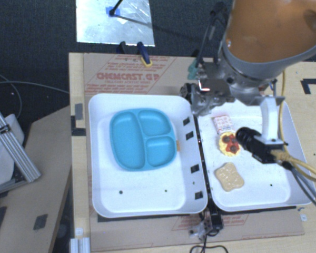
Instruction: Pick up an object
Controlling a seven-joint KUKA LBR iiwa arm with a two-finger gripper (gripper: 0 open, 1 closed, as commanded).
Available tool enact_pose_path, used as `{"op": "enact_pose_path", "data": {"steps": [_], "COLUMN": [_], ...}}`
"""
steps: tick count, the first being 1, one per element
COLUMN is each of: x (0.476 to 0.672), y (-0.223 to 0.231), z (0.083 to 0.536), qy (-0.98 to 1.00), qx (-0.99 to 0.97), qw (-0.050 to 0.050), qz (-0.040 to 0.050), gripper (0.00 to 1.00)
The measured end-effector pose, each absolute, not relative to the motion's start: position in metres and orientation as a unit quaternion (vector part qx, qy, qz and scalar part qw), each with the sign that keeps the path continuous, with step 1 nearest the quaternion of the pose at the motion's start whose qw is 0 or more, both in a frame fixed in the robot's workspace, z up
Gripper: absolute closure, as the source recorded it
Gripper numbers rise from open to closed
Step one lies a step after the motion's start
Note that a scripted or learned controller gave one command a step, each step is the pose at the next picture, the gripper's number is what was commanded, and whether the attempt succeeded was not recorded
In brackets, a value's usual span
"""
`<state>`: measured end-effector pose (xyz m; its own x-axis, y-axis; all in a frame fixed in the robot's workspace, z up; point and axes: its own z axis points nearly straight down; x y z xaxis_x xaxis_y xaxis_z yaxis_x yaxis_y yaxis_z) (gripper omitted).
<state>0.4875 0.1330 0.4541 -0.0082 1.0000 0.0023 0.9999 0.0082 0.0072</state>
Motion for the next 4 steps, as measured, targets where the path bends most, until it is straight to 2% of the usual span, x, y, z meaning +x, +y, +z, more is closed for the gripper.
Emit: {"op": "enact_pose_path", "data": {"steps": [1,2,3,4], "x": [0.486,0.486,0.487,0.492], "y": [0.215,0.235,0.234,0.234], "z": [0.472,0.343,0.359,0.544], "qy": [0.711,0.709,0.708,0.709], "qx": [0.703,0.705,0.707,0.705], "qw": [0.000,-0.001,0.000,0.003], "qz": [0.0034,-0.0029,0.0021,0.0087], "gripper": [1.00,1.00,1.00,1.00]}}
